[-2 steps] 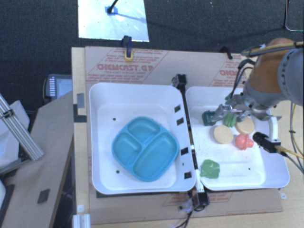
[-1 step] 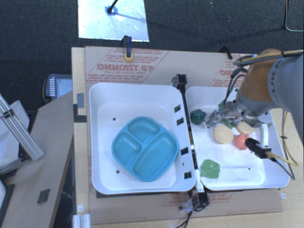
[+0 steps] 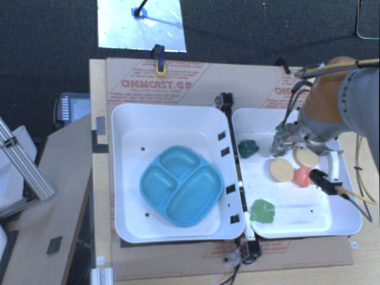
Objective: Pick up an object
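Two white bins are seen; a blue divided plate, a dark green piece, a light green piece, tan discs and a pink piece are shown.

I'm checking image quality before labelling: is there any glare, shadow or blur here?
Camera view: strong glare on the metal sheet at the top; the white bins are bright and evenly lit, with soft shadows; the blue plate looks sharp; the tool and nearby items look slightly soft.
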Motion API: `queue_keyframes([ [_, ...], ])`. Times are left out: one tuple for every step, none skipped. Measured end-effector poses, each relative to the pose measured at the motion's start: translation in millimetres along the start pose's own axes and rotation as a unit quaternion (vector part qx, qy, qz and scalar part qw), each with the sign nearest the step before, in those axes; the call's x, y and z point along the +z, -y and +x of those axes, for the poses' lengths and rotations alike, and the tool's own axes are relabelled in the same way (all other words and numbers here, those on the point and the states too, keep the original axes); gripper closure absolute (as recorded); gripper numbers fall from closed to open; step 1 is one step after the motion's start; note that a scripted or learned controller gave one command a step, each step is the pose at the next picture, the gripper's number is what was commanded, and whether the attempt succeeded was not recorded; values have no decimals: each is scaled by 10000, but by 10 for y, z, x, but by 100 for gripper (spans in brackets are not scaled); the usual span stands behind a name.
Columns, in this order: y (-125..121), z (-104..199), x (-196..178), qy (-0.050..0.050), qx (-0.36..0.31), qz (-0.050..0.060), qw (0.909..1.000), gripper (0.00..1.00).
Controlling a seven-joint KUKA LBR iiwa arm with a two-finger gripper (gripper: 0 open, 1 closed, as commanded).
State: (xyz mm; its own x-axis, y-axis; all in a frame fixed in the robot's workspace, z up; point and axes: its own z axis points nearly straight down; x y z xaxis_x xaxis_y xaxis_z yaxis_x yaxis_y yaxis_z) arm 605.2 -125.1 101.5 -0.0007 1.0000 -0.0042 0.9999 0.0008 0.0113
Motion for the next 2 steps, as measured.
queue_keyframes([
  [46, 81, -533, -20, -16, 41, 10000, 100],
  [22, 119, -960, -19, -18, 41, 10000, 100],
])
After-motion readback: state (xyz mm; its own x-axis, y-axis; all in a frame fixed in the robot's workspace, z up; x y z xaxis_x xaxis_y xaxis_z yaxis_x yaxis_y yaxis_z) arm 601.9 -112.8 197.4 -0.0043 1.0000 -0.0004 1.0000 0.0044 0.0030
